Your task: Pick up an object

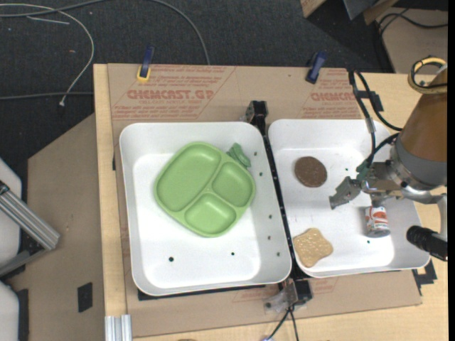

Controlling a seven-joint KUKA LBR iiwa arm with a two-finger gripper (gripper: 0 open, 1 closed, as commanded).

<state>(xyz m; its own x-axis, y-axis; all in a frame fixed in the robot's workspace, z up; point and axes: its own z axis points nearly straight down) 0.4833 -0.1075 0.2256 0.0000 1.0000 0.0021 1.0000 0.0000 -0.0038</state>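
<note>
The robot's grey pincer (346,192) hangs low over the right shallow white bin (334,135). Its dark fingers point toward the middle of the bench. Whether they are apart or together is too small to tell, and nothing shows between them.

Three things sit in this bin. A flat round brown disc (311,171) lies just up and to the left of the pincer. A tan bumpy cookie-shaped piece (313,246) lies below the pincer, near the front wall of the bin. A small red and white can (377,220) stands just behind the pincer, close to the arm's wrist. Any of these could be the thing to pick up. The disc looks like the nearest one ahead of the fingers, so that is probably the one it is going for.

Far to the left of the pincer is the other white bin (142,261). It holds a light green plastic tray with three sections (205,188). A small green scrap (239,155) peeks out at the tray's upper right edge.
</note>
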